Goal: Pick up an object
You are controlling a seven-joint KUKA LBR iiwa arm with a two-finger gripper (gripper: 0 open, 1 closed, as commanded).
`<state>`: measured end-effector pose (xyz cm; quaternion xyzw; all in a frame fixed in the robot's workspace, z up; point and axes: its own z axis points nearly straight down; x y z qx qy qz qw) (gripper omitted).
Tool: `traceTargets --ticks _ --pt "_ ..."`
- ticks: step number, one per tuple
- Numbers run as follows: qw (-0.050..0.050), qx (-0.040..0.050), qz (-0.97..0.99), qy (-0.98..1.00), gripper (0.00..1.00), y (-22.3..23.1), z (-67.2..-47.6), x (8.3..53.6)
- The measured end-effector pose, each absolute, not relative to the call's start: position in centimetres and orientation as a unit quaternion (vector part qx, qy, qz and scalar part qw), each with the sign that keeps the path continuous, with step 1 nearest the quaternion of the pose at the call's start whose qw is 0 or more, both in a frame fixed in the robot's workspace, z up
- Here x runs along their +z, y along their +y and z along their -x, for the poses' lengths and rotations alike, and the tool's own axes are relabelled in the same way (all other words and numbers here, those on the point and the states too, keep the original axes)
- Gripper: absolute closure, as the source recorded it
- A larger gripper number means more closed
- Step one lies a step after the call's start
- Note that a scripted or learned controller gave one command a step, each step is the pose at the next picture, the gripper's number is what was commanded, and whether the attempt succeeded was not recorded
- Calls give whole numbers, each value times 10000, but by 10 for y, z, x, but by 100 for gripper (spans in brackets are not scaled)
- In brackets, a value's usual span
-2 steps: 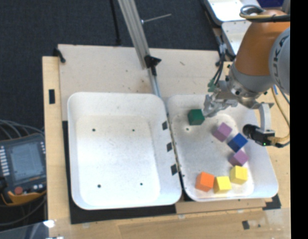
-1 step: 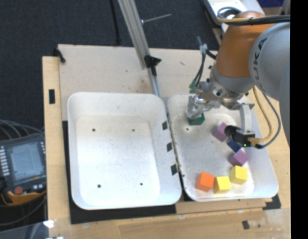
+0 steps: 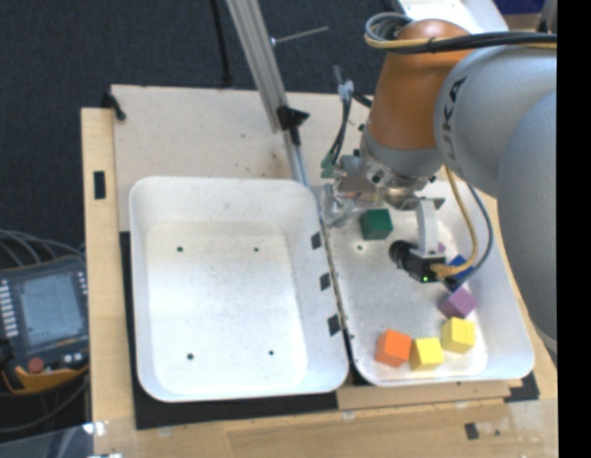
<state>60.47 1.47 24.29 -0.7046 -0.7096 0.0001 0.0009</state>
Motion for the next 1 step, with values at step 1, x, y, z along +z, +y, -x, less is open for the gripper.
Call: traceTargets --ticks 1 --pt "-3 -3 7048 -7094 100 62 -613 233"
